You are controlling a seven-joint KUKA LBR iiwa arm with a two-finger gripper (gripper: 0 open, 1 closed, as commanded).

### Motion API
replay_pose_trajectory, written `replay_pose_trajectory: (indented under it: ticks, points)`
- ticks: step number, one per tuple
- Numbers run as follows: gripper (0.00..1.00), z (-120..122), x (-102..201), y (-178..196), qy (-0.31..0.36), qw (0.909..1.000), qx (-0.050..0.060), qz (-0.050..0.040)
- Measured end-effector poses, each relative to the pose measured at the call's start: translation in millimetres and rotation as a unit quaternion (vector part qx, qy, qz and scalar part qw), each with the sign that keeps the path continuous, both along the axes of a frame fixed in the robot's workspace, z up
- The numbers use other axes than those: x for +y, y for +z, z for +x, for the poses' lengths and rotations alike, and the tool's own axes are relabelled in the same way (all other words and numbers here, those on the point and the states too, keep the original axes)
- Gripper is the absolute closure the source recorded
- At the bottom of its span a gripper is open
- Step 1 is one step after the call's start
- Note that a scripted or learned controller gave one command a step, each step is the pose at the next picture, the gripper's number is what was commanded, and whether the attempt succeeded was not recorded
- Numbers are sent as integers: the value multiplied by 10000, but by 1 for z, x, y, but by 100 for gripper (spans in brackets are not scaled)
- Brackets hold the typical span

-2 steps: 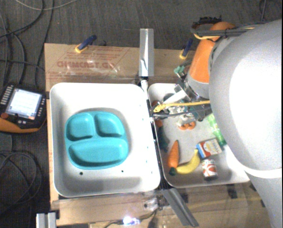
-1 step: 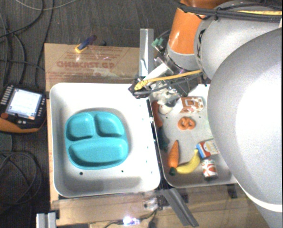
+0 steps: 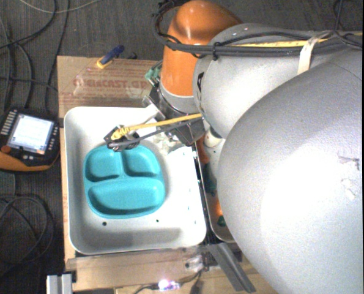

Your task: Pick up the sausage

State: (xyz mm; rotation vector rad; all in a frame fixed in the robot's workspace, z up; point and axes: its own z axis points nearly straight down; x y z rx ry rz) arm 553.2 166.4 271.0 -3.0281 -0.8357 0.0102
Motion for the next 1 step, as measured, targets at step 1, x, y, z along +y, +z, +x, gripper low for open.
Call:
replay_pose_trajectory:
  ticks: [1]
  points:
    - [100,-39,-31,74,456,9990,-18,-15]
